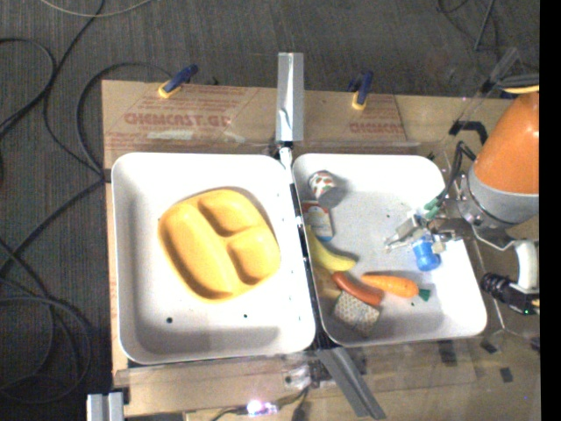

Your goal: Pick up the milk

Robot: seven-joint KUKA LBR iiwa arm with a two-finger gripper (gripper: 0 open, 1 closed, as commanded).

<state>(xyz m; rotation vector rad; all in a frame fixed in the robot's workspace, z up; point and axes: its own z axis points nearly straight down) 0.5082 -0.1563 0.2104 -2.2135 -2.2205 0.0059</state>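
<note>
Milk (321,202) lying along the right bin's (456,318) left wall, cap toward the far edge; gripper (412,233) jaws open.

Grey arm (501,202) — orange band (517,147) — metal gripper (412,232).

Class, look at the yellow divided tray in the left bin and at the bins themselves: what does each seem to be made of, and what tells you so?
The yellow divided tray looks like moulded plastic: one even colour, rounded compartments, a soft sheen. The two white bins also seem plastic, smooth and slightly glossy with rounded corners, though coated metal cannot be ruled out.
</note>
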